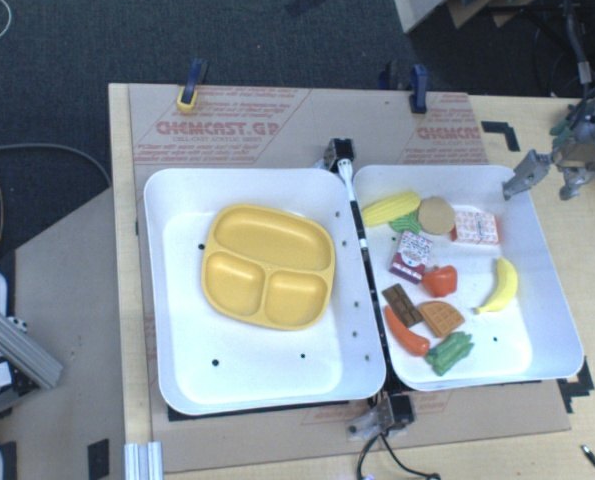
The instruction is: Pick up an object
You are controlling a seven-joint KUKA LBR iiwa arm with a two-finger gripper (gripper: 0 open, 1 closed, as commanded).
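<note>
- The hand [550,171] hovers over the right bin's [547,268] far corner; its fingers look parted, with nothing between them.
- The nearest pickable objects lie below and to its left: wrapped snack [475,227], round cookie [437,215], and banana [501,285] further down.
- Likely risk: descending here meets the bin's rim or bare floor, missing everything.
- Items past the cookie, like the corn [390,208], crowd together; fingers could nudge neighbours instead of closing cleanly on one.

light: bright, even, overhead | shadows: soft, faint | glare: mild on white bins [167,268] | focus: slightly soft
</note>
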